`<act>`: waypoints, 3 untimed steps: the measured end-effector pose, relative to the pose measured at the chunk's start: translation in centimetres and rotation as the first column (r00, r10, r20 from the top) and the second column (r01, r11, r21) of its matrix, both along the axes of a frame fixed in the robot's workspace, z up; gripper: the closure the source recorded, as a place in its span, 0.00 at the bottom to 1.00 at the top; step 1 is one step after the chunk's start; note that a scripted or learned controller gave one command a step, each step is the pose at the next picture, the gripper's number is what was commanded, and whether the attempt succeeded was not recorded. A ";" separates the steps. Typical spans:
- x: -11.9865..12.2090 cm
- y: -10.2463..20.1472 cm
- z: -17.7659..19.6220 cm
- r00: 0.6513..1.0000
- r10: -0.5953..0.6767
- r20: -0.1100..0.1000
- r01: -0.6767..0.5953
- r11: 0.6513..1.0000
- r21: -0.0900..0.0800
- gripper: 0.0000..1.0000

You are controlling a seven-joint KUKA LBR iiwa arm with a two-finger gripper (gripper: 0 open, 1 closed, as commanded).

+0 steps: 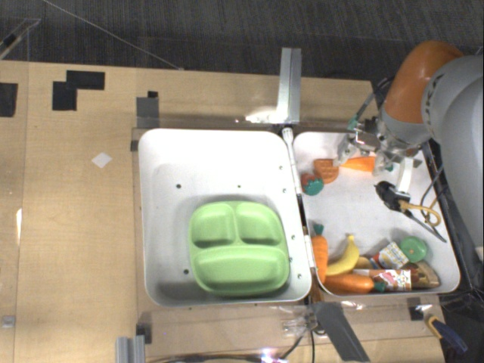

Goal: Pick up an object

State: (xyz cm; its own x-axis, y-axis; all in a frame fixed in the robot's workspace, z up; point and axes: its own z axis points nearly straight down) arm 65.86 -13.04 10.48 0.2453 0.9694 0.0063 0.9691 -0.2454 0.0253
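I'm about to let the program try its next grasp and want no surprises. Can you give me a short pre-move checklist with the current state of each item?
1. Hand is over the right bin, at its far end: ok.
2. Orange carrot-like piece lies directly beneath the hand as a target: ok.
3. Piece actually between the hand's tips: cannot tell.
4. Target has free space around it: not ok, a brown piece sits close beside it.
5. Banana and the near-end clutter lie apart from the hand: ok.
6. Green divided tray rests in the left bin, out of the way: ok.

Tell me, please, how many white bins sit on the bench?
2: the left bin holds a green tray; the right bin holds toy food.
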 end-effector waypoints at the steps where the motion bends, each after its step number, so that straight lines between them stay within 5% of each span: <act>1: 0.5 -2.0 -0.2 1.000 0.008 -0.018 -0.008 1.000 0.020 0.00; 2: 1.2 -3.3 -0.6 1.000 0.028 0.001 -0.028 1.000 0.000 0.00; 3: 1.3 -2.9 -0.5 0.998 -0.060 -0.011 0.060 0.998 0.000 0.00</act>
State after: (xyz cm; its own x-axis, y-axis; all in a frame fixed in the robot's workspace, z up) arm 67.13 -15.91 10.00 0.3034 0.9528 0.0033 0.9527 -0.3034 0.0151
